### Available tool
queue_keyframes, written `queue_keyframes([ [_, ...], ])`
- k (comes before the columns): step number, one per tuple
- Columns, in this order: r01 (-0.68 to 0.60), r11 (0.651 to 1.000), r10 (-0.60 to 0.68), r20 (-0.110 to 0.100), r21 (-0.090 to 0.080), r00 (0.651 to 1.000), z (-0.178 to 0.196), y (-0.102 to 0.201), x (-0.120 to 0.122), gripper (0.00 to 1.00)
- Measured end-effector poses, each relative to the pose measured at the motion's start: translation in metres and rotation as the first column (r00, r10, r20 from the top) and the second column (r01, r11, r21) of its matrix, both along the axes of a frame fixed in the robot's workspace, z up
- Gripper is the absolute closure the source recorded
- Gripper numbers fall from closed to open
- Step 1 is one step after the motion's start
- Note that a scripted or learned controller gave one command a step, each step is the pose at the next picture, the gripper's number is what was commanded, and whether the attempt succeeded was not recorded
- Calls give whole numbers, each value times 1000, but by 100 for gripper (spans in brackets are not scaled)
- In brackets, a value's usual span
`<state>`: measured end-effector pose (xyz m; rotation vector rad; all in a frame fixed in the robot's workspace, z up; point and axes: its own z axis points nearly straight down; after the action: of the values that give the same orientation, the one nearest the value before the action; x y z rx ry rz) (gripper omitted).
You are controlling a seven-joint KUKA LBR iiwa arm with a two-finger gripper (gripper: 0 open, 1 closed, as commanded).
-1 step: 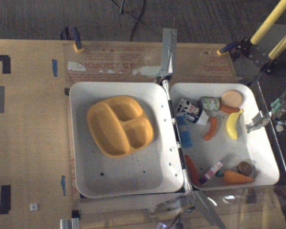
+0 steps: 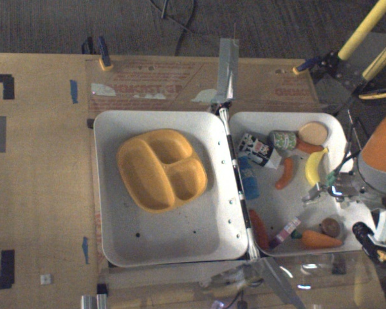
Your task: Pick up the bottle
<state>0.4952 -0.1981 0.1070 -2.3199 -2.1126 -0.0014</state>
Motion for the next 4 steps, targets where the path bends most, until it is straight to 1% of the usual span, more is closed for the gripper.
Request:
queue_keyframes([
  [1, -4, 1000, 4, 5, -3, 1000, -21, 17, -15, 0],
  [2, -2, 1000, 2, 8, -3, 1000, -11, 17, -15, 100],
  [3, 149, 989, -149, 3, -4, 989, 13, 26, 3, 100],
  [4, 120, 993, -120, 4, -5, 993, 115, -10, 103, 100],
])
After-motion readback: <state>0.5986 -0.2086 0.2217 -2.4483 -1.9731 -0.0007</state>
